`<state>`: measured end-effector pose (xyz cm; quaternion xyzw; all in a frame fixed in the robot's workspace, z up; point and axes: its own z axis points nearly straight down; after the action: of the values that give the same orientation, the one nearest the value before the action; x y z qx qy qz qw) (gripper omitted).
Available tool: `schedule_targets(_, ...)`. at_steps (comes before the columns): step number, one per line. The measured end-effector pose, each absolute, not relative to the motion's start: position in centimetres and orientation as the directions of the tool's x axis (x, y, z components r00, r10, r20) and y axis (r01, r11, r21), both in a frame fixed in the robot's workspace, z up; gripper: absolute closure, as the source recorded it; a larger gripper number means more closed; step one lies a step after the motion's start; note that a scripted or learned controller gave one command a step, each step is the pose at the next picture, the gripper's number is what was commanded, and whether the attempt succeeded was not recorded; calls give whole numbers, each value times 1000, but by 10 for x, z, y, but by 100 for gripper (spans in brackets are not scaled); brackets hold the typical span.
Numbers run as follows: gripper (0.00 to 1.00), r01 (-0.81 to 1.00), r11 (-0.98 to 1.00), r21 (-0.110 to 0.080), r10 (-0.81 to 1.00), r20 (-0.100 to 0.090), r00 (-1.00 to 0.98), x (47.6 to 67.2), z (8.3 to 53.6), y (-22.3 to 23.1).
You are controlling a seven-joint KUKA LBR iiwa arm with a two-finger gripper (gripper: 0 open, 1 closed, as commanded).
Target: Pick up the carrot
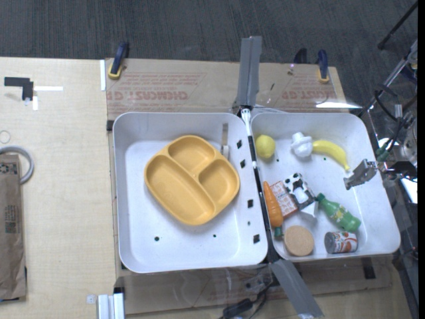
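Left bin (126, 198): yellow divided plate (192, 179) at centre. Right bin (382, 198): carrot (272, 205) at 9 o'clock against the wall, lemon (265, 146) at 11, banana (331, 153) at 1, can (341, 242) at 5. Claw (362, 173) at 3 o'clock, grasp state indiscernible.
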<state>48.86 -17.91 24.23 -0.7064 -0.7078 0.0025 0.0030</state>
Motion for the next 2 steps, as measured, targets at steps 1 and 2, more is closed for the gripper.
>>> schedule_targets(1, 0, 988, 153, -7, 988, 2, -153, 477, 138, -148)
schedule_targets(2, 0, 973, 231, -8, 973, 3, -231, 477, 129, -97)
